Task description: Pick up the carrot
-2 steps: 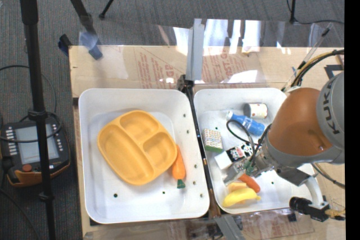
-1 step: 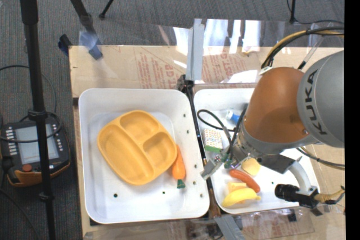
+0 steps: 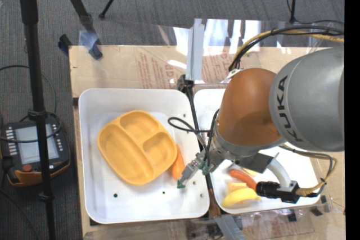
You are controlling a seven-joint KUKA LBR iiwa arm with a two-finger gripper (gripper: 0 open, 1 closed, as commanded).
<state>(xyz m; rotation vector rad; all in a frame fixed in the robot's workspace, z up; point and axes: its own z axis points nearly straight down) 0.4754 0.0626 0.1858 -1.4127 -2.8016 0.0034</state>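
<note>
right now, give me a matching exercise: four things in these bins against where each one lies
Things:
1. carrot
2. divided plate
3. banana
4. claw

Places:
a. front of the right bin
b. left bin, against the plate's right edge
c. middle of the left bin
d. just in front of the carrot's lower end

Pairs: 1-b, 2-c, 3-a, 4-d
</note>
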